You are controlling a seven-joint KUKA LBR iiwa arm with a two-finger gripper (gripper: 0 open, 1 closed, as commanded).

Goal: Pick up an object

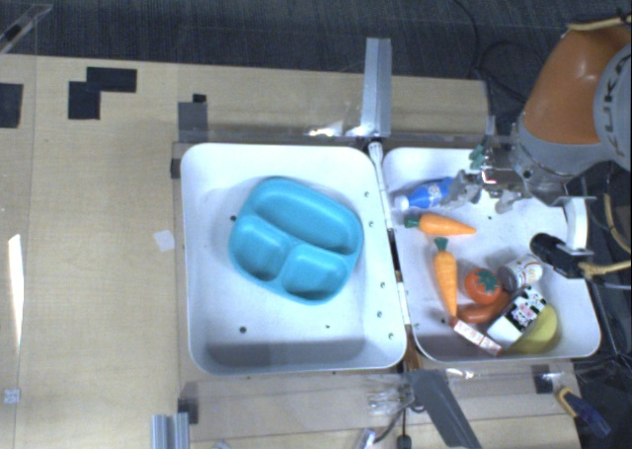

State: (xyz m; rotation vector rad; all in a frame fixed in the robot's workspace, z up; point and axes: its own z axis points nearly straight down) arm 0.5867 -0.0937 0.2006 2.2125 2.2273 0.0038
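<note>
Claw (pixel 484 181) sits low over the far part of the right bin (pixel 592 343), just right of a blue-and-white bottle (pixel 427 194); fingers too small and cluttered to read, so apart or together I cannot tell, and nothing is seen between them. Likely lined up for a pick at that far corner, since the bottle lies alone there with room around it.

Near to far in the right bin: yellow banana (pixel 539 335) at the near right corner, touching a black-and-white toy (pixel 527 308); a flat reddish packet (pixel 477 336) at the near edge; a red tomato-like piece (pixel 484 285) sitting on a brown sausage shape (pixel 478 313). That pile is crowded, harder to grasp cleanly. Farther, one carrot (pixel 447 281) lies lengthwise, another carrot (pixel 446 226) lies crosswise just beyond it, then the bottle farthest.

Left bin (pixel 197 338) holds a blue divided tray (pixel 294 238), centred and tilted. Both bins sit side by side on the bench (pixel 89 289).
</note>
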